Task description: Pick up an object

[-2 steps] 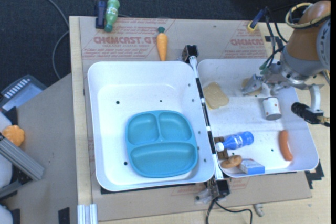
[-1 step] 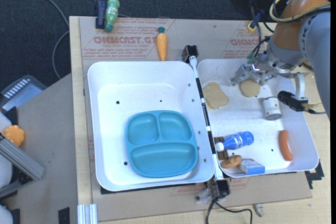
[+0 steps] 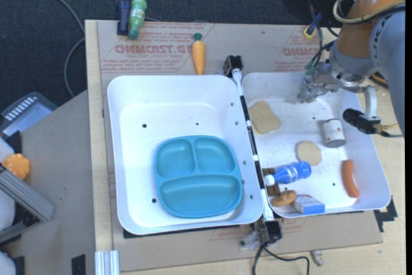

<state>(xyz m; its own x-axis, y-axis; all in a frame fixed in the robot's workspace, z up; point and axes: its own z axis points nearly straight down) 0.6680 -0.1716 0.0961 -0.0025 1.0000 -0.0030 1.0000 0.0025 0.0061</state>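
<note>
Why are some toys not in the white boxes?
Two sit out on the board behind the left bin: a toy carrot and a green bottle. The rest lie in the right bin, near the claw.

Slanted overhead view of both bins (image 3: 129, 138)

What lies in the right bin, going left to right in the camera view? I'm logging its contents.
Tan slice → blue bottle → round cracker → silver can → orange sausage.

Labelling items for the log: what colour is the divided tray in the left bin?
Light blue; the divided tray shows clearly in the camera view, lying in the left bin.
</note>
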